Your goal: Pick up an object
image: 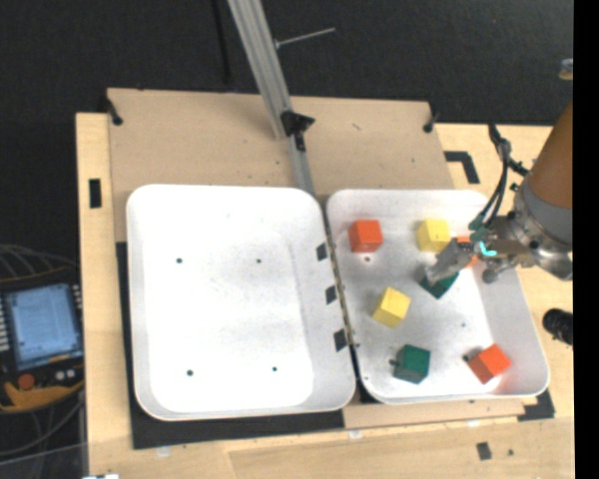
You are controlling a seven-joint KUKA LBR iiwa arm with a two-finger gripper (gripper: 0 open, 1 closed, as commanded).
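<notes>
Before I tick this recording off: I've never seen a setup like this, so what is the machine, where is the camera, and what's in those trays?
One fixed camera looks down at a slant on a wooden bench carrying two shallow white bins. The robot arm, grey with an orange band, reaches in from the right. Its gripper hangs low over the right bin, right at a dark green block; whether it actually grips that block cannot be told. The same bin holds two yellow blocks, two orange blocks and a second green block. The left bin sits beside it.
</notes>
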